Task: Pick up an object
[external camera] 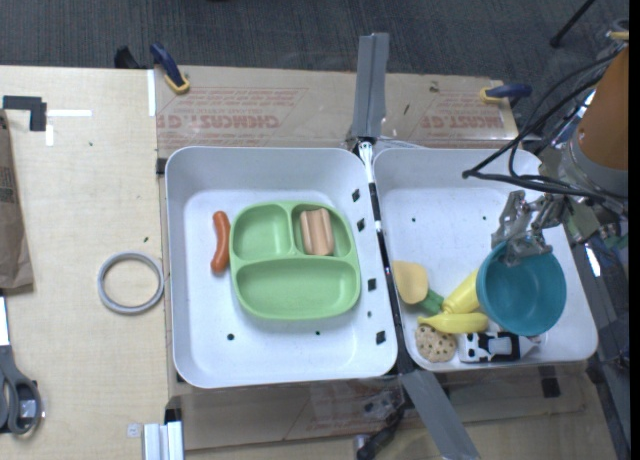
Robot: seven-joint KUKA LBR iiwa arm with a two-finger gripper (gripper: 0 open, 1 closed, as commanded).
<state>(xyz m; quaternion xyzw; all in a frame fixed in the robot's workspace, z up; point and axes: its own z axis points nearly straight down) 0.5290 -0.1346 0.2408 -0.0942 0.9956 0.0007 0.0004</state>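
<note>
hand [517, 240] clamped on blue bowl [522, 291] rim | near right bin [420, 203] edge

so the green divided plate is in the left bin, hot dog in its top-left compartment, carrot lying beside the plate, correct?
Not quite. The camera view shows the hot dog in the top-right compartment of the green divided plate, not the top-left, which has nothing in it. The rest holds: the plate is in the left bin and the carrot lies beside it.

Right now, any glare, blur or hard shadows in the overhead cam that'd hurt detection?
Camera view: even, soft light, no hard shadows; mild sheen on the white bins. Green tray and teal bowl read sharp. Gripper at the bowl's rim looks slightly soft; the small items beside the bowl crowd together.
</note>
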